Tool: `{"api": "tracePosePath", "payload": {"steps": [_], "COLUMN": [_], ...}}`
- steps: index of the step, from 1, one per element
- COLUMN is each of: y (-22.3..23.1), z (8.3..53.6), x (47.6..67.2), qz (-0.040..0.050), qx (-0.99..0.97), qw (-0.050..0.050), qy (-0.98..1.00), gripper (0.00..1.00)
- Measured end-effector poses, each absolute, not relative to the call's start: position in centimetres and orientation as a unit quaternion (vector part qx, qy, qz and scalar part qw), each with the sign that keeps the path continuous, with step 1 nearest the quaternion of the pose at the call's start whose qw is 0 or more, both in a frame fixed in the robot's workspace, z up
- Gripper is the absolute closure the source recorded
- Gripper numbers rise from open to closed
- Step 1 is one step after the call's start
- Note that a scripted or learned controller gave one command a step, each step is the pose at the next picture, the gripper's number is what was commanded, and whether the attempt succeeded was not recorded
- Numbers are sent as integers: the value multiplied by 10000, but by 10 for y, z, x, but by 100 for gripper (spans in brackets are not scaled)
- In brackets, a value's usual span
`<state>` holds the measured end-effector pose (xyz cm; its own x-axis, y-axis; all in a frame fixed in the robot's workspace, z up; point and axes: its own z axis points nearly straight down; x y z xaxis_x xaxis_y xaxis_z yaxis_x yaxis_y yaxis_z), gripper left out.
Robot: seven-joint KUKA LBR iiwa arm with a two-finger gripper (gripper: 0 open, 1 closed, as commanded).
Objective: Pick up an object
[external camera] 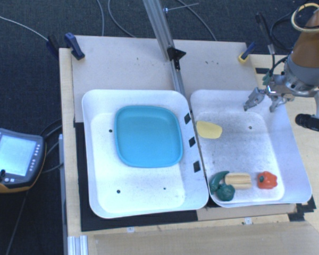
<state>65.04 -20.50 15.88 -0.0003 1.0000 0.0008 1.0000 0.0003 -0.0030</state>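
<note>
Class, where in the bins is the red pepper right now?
The red pepper lies in the right bin, near its front right corner, just right of the tan block.

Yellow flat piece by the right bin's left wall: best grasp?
Come straight down on the yellow flat rounded piece, fingers across its narrow span. It lies flat and alone on the right white bin floor, so its long edges look reachable. Gripper is apart from it.

teal plate [149,136], yellow piece [209,129], perhaps red pepper [266,180]
</note>
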Motion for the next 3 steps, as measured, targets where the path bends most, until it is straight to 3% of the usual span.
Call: {"api": "tracePosePath", "payload": {"steps": [1,2,3], "y": [-198,-199,-194], "z": [114,127,189], "x": [653,654,651], "qz": [8,-4,-17], "qx": [-7069,-7069,-7069], "qw": [14,-9,-27], "qy": [-7073,-7073,-7073], "gripper": [0,100,100]}}
